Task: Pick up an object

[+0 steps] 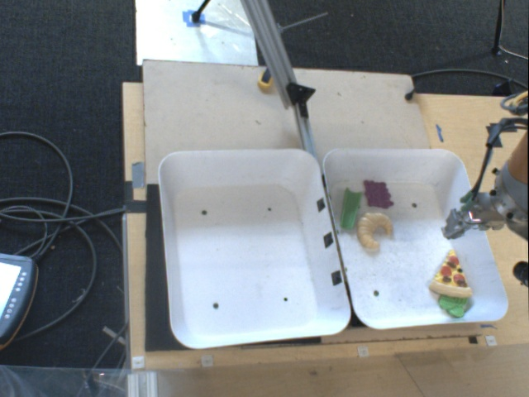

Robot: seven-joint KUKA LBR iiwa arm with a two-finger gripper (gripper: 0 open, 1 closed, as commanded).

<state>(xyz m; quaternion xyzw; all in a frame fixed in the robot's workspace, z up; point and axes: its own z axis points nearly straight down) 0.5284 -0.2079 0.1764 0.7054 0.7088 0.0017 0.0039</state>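
The gripper point(457, 223) is seen above the right bin point(413, 162) near its right wall, its jaw state indiscernible, while the croissant point(374, 229), pizza slice point(451, 276), green piece point(351, 208) and purple piece point(378, 193) lie inside that bin.

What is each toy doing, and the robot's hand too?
hand: over the right bin's right edge, holding nothing I can see
pizza slice: lying flat on a green toy
croissant: lying loose
purple toy: lying loose
green pepper: lying by the divider
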